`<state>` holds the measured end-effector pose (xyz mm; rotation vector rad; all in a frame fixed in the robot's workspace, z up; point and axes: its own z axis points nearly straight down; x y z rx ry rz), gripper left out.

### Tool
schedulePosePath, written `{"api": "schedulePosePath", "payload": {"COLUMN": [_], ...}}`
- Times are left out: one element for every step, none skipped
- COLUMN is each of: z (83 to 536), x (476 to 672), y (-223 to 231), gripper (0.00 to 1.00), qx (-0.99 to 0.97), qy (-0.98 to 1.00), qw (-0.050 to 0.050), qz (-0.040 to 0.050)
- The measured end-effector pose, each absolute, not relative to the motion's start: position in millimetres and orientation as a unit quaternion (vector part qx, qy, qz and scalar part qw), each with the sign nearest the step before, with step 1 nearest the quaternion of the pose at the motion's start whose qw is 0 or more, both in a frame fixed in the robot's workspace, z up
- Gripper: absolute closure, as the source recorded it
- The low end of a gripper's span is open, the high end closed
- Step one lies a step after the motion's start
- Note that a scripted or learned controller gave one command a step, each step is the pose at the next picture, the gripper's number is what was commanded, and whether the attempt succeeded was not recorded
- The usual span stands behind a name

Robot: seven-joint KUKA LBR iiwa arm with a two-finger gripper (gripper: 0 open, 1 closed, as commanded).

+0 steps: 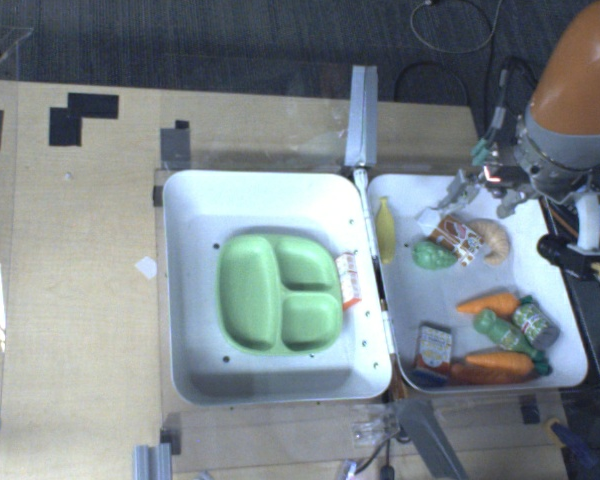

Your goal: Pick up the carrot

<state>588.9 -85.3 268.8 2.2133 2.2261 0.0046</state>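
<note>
Pale wooden bench [70,268] against dark carpet [180,18]; end effector [477,183] state indiscernible.

The right bin [570,368] is crowded along its lower edge — a carrot [488,304] lies just beside a green bottle [515,326], with a second carrot [495,365] and a small box [434,345] below them. Bare white floor lies at the bin's middle left, between the green vegetable [433,257] and the box. A banana [385,230] hugs the left wall. The left bin [180,268] has open floor around its green tray [278,290] — widest at the frame's left.
</note>
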Motion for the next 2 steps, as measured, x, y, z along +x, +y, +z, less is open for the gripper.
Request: {"api": "schedulePosePath", "payload": {"z": [156.0,89.0], "x": [541.3,506.1], "y": [-124.4,-205.6], "gripper": [0.0,0.0], "qx": [0.641,0.623], "qy": [0.768,0.782], "qw": [0.001,0.005], "qz": [0.001,0.003]}}
